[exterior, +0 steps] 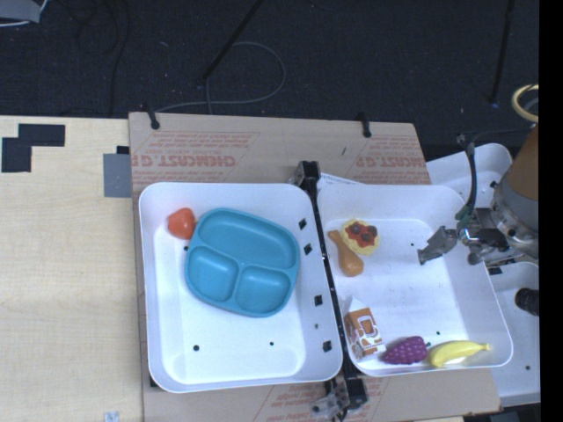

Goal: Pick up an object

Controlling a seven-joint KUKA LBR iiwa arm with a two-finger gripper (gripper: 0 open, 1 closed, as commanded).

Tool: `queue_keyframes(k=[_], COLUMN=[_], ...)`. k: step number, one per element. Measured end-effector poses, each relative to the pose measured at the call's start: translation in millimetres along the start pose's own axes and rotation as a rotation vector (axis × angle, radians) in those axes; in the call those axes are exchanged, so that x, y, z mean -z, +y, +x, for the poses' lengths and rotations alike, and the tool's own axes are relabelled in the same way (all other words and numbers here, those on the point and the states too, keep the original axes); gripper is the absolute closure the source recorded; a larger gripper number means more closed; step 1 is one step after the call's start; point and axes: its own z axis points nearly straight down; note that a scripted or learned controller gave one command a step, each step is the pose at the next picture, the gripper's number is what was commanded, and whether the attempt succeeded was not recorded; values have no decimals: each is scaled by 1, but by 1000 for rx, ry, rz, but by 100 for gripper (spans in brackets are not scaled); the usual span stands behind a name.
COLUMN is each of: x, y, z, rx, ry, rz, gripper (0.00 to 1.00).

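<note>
Yellow banana (pixel 456 352) in right bin's (pixel 413 205) near corner beside grapes (pixel 404 351) | light, stiff, slick plastic I'd guess, pinch mid-body | gripper (pixel 437 245) hovering mid-bin, holding nothing, can't tell if open

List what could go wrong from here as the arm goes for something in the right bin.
1. The banana, grapes and carton crowd the right bin's near wall, so the fingers may hit that wall or nudge a neighbour.
2. The drumstick touches the pizza slice; closing on one could drag the other.
3. The gripper hangs over bare floor, so a straight descent would likely grasp nothing.
</note>
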Motion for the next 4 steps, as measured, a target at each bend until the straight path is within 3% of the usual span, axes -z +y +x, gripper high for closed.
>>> queue_keyframes(k=[1,3,4], x=[-60,-143,-131], y=[-5,-6,-6], z=[9,13,11], rx=[1,-1,-6], ry=[2,0,-1], rz=[6,-1,-2], gripper=[0,0,100])
